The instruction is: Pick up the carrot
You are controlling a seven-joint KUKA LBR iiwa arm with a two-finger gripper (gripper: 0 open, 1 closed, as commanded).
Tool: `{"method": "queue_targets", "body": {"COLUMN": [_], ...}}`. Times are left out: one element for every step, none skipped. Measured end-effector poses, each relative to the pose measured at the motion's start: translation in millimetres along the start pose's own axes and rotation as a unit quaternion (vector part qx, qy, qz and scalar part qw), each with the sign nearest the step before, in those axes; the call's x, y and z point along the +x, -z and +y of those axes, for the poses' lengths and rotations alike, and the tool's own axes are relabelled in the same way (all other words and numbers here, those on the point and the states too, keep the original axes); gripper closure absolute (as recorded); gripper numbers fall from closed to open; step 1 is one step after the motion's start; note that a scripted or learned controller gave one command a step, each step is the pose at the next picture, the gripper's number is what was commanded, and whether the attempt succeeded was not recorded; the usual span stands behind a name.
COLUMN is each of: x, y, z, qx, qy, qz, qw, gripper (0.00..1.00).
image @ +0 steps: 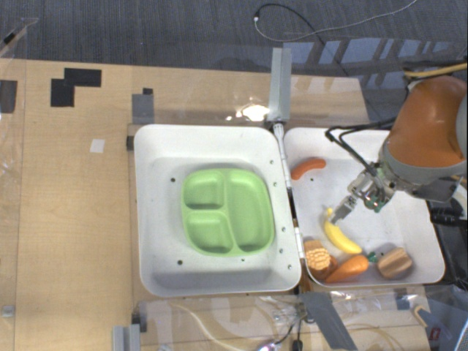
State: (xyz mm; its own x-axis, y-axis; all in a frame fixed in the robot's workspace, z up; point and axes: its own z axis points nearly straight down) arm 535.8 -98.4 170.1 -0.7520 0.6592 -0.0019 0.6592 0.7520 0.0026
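Against the right bin's near wall lies the carrot, wedged between a corn piece and a brown, potato-like lump, with the banana just above, touching or nearly so. A sausage sits well apart toward the bin's far side. My end effector hangs over the banana's upper tip, holding nothing; I cannot tell how wide it stands. Risks as I judge them: descending from here takes the banana, not the carrot. Crowded neighbours may block finger entry. The bin wall could stop one finger, and a shallow pinch on the tapered carrot may slip.
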Motion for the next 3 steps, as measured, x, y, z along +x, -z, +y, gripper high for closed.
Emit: {"method": "queue_targets", "body": {"x": [-0.3, 30.9, 30.9], "y": [11.3, 51.9, 51.8], "z": [1.9, 36.0, 35.9], "qx": [-0.002, 0.000, 0.000], "qy": [-0.001, -0.182, -0.182], "qz": [-0.002, 0.000, 0.000], "qw": [1.0000, 0.9833, 0.9833], "gripper": [1.00, 1.00, 0.00]}}
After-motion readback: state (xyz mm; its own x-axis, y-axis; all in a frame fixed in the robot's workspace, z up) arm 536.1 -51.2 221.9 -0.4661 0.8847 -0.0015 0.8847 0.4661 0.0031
